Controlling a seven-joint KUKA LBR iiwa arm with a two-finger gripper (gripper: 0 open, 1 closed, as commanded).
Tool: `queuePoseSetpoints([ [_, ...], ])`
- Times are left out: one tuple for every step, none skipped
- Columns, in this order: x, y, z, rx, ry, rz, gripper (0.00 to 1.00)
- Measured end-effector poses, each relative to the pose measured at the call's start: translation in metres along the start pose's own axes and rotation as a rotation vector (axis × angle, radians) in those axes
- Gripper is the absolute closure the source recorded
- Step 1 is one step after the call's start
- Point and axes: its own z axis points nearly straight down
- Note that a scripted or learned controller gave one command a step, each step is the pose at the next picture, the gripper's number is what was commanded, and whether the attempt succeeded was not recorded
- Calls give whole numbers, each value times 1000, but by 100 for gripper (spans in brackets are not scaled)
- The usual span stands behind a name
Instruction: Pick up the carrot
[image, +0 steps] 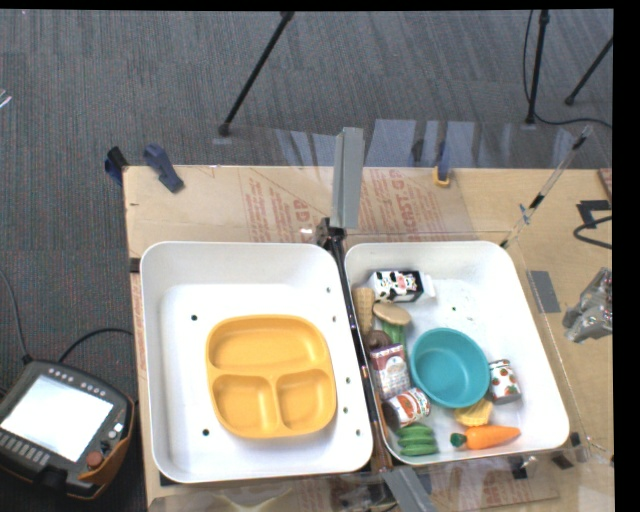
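The carrot (489, 437) is orange with a small green top at its left end. It lies flat in the front right corner of the right bin (520, 290), just in front of a teal bowl (450, 367). A yellow toy piece (474, 414) lies between bowl and carrot. A blurred grey metal part that looks like my gripper (594, 308) sits at the right edge of the view, outside the right bin and well to the right of and behind the carrot. Nothing is near it.
The right bin also holds a cow-patterned carton (398, 286), small cans (503, 381) (407, 407) (389, 366), a green toy (417, 441) and a round biscuit-like piece (390, 315). A yellow divided plate (271, 377) lies in the left bin (170, 290).
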Motion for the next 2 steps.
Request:
queuePoseSetpoints([
  [8, 4, 173, -5, 27, -260, 100],
  [-27, 17, -4, -3, 4, -552, 100],
])
